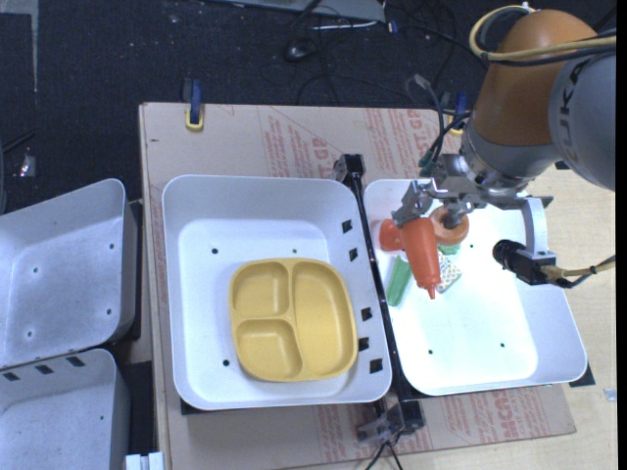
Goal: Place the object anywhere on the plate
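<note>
The carrot (422,254) hangs gripped by its top end in the closed gripper (437,207), over the right bin (509,360).

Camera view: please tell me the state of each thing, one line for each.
Yellow plate: lies flat in the left bin, nothing on it.
Orange carrot: at the gripper, over the right bin.
Green object: lies in the right bin.
Red object: beside the carrot, partly hidden.
</note>
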Tool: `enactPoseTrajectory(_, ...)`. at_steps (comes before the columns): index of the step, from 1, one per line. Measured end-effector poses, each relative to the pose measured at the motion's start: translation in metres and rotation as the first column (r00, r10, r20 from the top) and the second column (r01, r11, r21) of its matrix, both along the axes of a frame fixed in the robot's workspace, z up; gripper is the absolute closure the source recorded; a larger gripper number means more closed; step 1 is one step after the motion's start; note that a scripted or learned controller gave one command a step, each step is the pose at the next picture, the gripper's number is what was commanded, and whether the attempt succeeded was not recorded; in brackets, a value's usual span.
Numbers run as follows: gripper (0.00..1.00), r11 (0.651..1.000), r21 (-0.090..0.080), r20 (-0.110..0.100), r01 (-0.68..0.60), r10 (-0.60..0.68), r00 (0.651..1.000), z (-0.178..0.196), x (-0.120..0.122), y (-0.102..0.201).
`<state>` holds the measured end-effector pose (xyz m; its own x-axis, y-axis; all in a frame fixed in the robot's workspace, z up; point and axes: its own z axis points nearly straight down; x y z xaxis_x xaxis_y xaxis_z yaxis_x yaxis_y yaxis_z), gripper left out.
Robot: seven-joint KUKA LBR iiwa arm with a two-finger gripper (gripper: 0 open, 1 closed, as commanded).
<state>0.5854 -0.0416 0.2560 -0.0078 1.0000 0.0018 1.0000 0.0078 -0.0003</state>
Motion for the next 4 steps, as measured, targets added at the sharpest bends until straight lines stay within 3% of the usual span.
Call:
enactPoseTrajectory(1, 1.0, 1.0, -0.001, 0.001, 0.0, 0.0, 1.0, -0.007, 0.014, 0.051)
enactPoseTrajectory(3, 1.0, 1.0, -0.001, 0.0, -0.001, 0.001, 1.0, -0.033, 0.017, 0.164)
enactPoseTrajectory(4, 0.0, 1.0, -0.002, 0.0, 0.006, -0.006, 1.0, -0.032, 0.017, 0.16)
